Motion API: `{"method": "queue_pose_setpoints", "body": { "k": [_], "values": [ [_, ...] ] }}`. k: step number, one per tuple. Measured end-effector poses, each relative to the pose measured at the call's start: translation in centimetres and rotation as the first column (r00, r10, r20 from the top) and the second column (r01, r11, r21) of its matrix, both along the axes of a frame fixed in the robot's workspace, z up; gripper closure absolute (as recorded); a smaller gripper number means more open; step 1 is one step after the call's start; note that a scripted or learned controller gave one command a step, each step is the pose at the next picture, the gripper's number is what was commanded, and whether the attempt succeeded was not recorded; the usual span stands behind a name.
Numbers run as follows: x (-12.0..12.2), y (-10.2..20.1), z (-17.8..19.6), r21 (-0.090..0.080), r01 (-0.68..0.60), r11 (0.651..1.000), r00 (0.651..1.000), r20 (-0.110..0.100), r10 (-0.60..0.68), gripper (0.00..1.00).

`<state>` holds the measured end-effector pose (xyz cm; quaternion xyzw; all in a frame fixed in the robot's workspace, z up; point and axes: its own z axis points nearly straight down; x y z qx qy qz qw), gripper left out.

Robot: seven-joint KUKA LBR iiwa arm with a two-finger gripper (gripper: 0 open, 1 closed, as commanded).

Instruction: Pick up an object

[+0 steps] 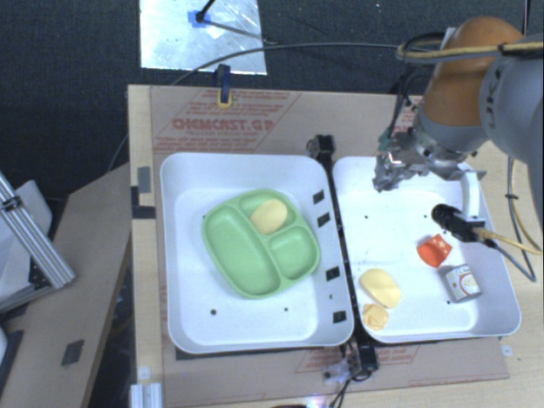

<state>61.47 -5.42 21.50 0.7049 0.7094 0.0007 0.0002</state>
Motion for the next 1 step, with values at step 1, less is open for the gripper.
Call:
{"method": "queue_pose_setpoints", "body": {
  "k": [1],
  "values": [
    [1.79,5.16,0.57,0.0,0.0,1.0,1.0,0.002,0.0,1.0]
  ]
}}
